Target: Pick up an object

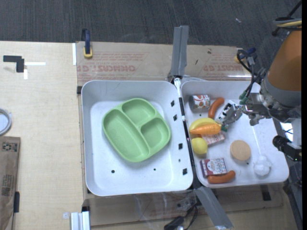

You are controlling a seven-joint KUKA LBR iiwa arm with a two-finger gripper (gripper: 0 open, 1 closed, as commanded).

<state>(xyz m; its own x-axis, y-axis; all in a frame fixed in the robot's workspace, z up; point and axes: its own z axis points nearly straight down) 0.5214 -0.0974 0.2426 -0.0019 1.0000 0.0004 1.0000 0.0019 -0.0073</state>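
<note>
End effector (pixel 230 115) low in right bin (pixel 268 175), just beside carrot (pixel 206 127) and sausage (pixel 216 107); its grip state cannot be determined.

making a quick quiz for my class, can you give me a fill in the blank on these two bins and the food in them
1. The green divided plate lies in the ____ bin.
2. The plate has ____ compartments.
3. The robot's hand is over the ____ bin, near the carrot.
4. The lemon lies just ____ the carrot in the picture.

Missing words: left; three; right; below
</note>
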